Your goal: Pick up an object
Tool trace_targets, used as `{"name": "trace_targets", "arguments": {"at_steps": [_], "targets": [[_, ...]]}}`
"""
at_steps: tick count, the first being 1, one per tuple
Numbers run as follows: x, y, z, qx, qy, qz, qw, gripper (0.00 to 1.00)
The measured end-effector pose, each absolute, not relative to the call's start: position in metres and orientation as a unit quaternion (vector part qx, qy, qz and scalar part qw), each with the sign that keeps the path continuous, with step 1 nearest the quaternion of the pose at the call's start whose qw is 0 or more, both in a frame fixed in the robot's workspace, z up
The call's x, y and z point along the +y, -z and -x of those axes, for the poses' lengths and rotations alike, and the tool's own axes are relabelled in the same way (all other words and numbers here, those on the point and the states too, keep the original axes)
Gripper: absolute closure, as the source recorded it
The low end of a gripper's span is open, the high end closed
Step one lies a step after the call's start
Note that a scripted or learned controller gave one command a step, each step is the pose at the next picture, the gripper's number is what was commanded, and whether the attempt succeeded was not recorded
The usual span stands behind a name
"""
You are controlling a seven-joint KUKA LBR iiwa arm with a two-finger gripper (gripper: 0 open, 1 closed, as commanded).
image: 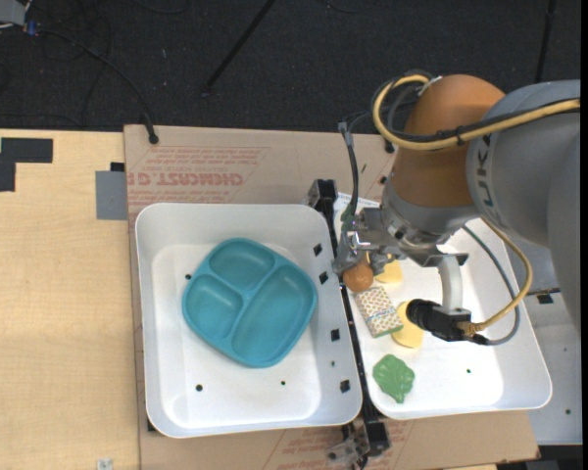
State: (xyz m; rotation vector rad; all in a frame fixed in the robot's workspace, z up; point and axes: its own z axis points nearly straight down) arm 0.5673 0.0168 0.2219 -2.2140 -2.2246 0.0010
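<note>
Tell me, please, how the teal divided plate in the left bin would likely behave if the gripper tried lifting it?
The teal divided plate looks like rigid moulded plastic, so probably stiff and light. Lying flat and wide, its low rim may be hard to pinch, and its smooth surface could slip.

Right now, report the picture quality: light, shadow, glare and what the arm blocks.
Camera view: even light overhead, the floor behind the bench dark. The left bin is bright white with its wall detail washed out; the blue plate casts only a soft shadow. Focus is fair but grainy. The arm covers the right bin's upper part and hides the gripper fingers, near the brown object.
</note>
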Motion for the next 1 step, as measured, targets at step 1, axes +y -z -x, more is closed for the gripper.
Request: {"name": "trace_targets", "arguments": {"at_steps": [1], "targets": [[0.0661,-0.2164,-0.5677,-0.709,-0.0012,0.705,0.002,1.00]]}}
